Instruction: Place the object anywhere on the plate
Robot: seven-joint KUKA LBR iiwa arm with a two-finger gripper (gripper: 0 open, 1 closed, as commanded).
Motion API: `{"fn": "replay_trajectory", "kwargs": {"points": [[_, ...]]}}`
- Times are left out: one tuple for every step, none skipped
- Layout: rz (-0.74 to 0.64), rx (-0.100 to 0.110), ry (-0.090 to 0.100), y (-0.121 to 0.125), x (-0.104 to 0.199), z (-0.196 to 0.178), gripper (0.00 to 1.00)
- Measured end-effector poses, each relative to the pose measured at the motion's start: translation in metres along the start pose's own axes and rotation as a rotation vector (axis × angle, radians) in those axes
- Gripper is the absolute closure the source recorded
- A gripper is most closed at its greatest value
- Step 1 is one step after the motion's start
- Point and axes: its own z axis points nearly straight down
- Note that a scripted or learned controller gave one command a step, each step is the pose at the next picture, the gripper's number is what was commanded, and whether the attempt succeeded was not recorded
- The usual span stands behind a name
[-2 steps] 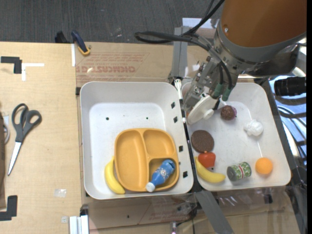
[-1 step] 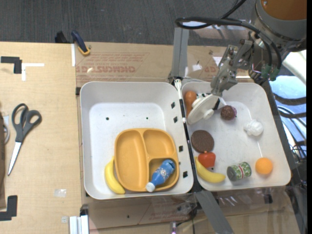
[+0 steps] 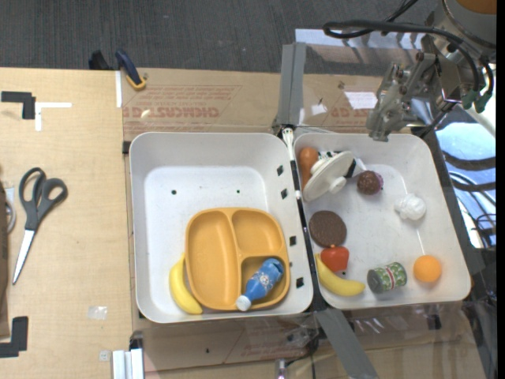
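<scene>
A yellow divided plate [image 3: 217, 251] lies in the left bin [image 3: 158, 172]. A blue bottle with a white cap [image 3: 260, 283] rests in the plate's lower right compartment. A banana [image 3: 181, 290] is tucked against the plate's lower left rim, on the bin floor. My gripper [image 3: 384, 117] hangs high over the back edge of the right bin [image 3: 430, 212], above and apart from every object, with nothing between its fingers.
The right bin holds an orange egg-like item [image 3: 307, 161], a white cup-like object [image 3: 330, 172], a dark purple ball [image 3: 369, 182], a white crumpled thing [image 3: 410, 207], a brown disc [image 3: 327, 228], a tomato [image 3: 335, 257], a banana [image 3: 341, 283], a green can [image 3: 387, 277] and an orange [image 3: 427, 269]. Scissors [image 3: 31, 208] lie on the bench at left.
</scene>
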Motion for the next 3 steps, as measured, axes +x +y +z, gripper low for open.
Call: {"fn": "replay_trajectory", "kwargs": {"points": [[-0.23, -0.001, -0.001, -0.014, -0.109, 0.013, 1.0], [-0.394, -0.001, -0.003, -0.061, -0.126, -0.012, 1.0], [-0.536, -0.001, -0.002, -0.119, -0.131, -0.005, 1.0]]}}
